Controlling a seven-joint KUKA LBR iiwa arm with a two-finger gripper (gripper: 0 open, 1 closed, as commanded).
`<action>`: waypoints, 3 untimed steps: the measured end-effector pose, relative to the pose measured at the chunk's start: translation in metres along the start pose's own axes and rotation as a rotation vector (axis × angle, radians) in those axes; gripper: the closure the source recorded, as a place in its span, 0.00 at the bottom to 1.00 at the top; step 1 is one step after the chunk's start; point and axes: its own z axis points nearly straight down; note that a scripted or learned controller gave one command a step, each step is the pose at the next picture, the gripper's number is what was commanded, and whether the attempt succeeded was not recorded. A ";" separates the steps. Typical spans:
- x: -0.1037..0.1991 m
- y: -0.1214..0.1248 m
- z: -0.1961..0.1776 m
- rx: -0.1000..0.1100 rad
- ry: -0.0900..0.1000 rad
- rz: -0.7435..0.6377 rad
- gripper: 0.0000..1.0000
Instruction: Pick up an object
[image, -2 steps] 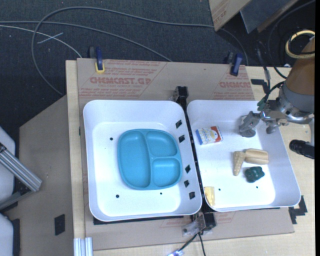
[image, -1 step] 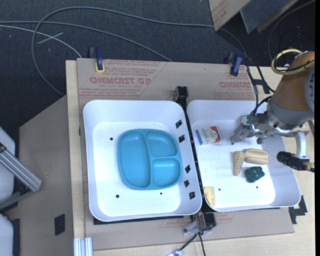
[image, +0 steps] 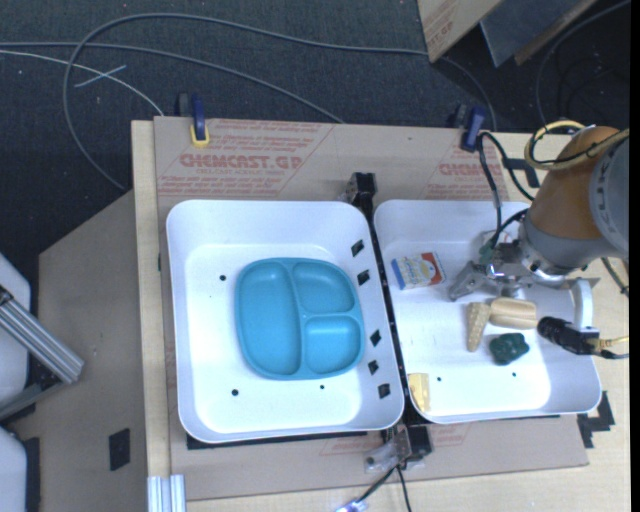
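Gripper (image: 478, 280) low in right bin (image: 440, 400), right of frame; finger state unclear, cannot tell. Candidate picks just below: tan wedge (image: 476, 325), beige block (image: 515, 313), green lump (image: 508, 347). Blue tray (image: 298, 317) fills left bin (image: 200, 330).

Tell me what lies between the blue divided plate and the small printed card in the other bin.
Camera view: bare bin floor and the two bins' meeting rims lie between blue plate and card.
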 end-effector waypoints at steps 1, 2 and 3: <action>0.000 0.002 -0.014 -0.007 -0.001 0.000 1.00; 0.003 0.007 -0.078 -0.013 -0.004 -0.001 1.00; -0.003 0.007 -0.124 -0.012 -0.004 -0.001 1.00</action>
